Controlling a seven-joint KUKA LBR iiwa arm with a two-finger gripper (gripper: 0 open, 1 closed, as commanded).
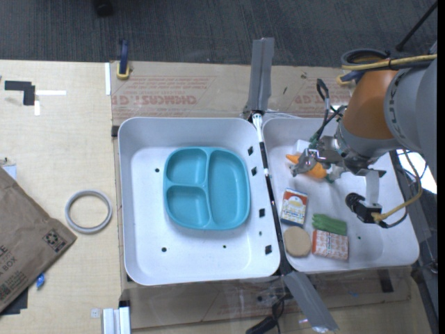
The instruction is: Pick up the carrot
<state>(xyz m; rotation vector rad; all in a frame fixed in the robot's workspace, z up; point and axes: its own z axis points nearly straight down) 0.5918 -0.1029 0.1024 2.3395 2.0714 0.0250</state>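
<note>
The orange carrot [317, 172] is in the right bin [396, 252], towards its back left. My gripper [309, 158] comes down on it from the right, and its dark fingers straddle the carrot's middle. Orange shows on both sides of the fingers, with the thin tip poking out to the left. The gripper looks shut on the carrot. Whether the carrot is off the bin floor is unclear.
In the right bin, a small carton [294, 208], a round tan disc [297, 241], a green item [329, 223] and a red-and-white packet [330, 245] lie in front of the carrot. The left bin [139, 207] holds a teal divided plate [208, 187]. A tape ring [88, 210] lies on the bench.
</note>
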